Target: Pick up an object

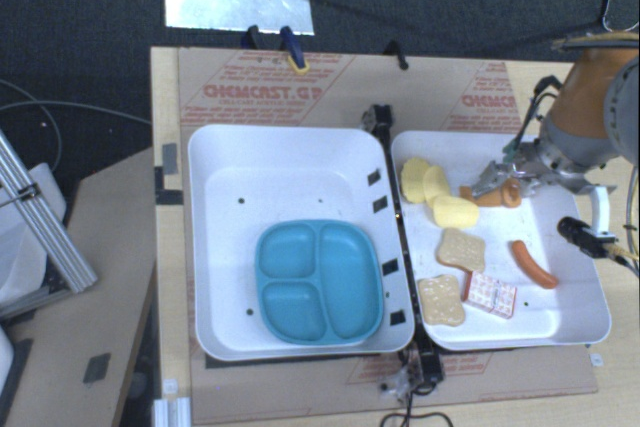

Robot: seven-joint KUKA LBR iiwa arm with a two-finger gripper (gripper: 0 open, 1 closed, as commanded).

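Note:
The right bin holds several toy foods. Three yellow pieces lie at its left, with a slice of toast below them. Lower down sit a pale cracker and a pink-checked wafer. A red sausage lies at the right. A small orange-brown piece rests near the bin's upper middle. My gripper is low over that piece, reaching in from the right. The view does not tell whether it touches the piece.
The left bin carries a blue divided plate. A black divider strip runs between the bins. A black cable fitting hangs off the arm over the right bin's right side.

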